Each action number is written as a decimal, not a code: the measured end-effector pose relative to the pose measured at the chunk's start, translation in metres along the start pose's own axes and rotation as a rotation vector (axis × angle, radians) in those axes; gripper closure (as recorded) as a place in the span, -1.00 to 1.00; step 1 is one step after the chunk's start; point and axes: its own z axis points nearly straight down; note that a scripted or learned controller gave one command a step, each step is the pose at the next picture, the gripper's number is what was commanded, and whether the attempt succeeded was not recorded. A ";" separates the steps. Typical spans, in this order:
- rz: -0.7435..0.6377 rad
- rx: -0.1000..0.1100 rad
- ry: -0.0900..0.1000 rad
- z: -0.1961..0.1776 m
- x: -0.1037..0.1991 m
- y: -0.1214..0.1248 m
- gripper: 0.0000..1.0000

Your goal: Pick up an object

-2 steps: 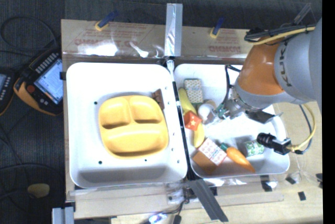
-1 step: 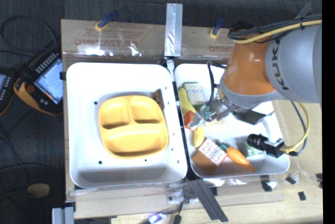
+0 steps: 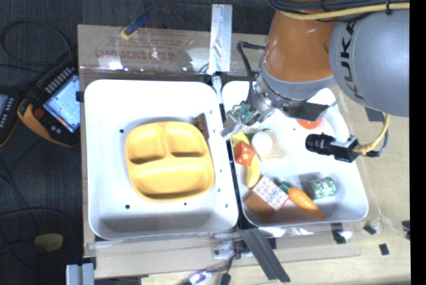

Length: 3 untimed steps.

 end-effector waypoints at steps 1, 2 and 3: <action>0.073 0.003 0.001 0.094 -0.029 -0.056 1.00; 0.073 0.002 0.002 0.085 -0.029 -0.055 1.00; -0.293 0.000 0.001 0.089 -0.051 -0.056 1.00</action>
